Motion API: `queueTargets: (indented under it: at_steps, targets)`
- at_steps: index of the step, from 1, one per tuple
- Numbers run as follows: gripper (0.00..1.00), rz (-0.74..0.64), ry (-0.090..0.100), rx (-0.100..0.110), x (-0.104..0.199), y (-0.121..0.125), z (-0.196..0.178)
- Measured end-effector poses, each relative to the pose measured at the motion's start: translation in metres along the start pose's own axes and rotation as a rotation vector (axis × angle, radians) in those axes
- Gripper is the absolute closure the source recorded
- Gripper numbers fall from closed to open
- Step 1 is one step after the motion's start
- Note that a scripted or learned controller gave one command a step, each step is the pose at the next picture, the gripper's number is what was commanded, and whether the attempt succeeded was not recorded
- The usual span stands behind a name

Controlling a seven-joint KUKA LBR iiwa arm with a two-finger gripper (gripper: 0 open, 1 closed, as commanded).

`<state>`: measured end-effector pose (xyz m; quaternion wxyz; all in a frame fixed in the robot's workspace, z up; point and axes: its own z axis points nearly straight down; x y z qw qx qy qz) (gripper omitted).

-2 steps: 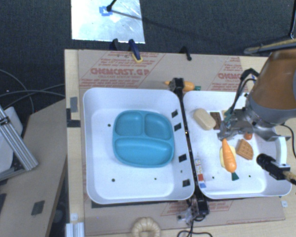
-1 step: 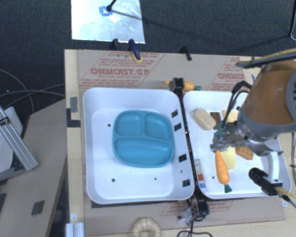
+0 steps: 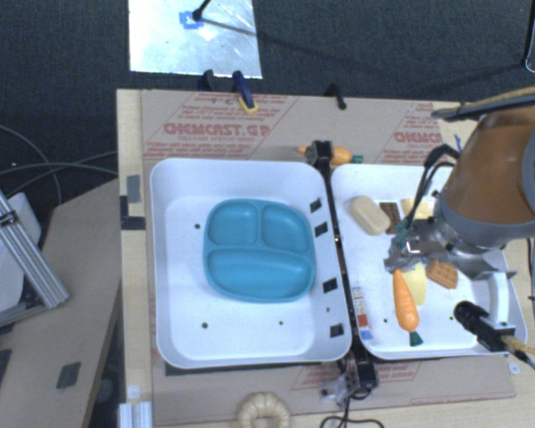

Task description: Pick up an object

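Nearest the camera, a coiled rope-like ring (image 3: 266, 409), pale and braided, lies at the front edge of the desk (image 3: 209, 119), whose surface is covered by a brown printed cardboard sheet. Behind it stand two shallow white plastic bins with rounded corners, joined side by side by black clips.

The left bin (image 3: 180, 239) holds a blue plate (image 3: 259, 249), smooth, matte, rounded-rectangular, divided into three compartments, lying flat near the bin's centre.

The right bin (image 3: 374, 337) holds the small items. A toy carrot (image 3: 405, 301), glossy orange with a green tip, lies lengthwise toward the near wall. Just beside it sits a pale yellow rounded piece (image 3: 415, 283), and next to that a tan waffle-textured cracker (image 3: 443, 275). Farther back lie a beige oblong block (image 3: 367, 214) and a dark brown flat piece (image 3: 390, 213), touching each other.

The claw (image 3: 405, 250) hangs low over the right bin, directly above the carrot's blunt end and the yellow piece. Whether it is wide, narrow or holding anything cannot be told. The grey arm with orange band (image 3: 490, 172) enters from the right.

Beyond the desk, a crinkled silvery sheet (image 3: 194, 25) lies on dark carpet.
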<state>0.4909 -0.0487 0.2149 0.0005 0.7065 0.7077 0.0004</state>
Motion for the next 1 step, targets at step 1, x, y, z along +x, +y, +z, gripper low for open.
queueTargets:
  at_steps: [1]
  targets:
    - [1.00, -0.003, 0.000, -0.001, 0.0132, 0.0011, -0.0054]
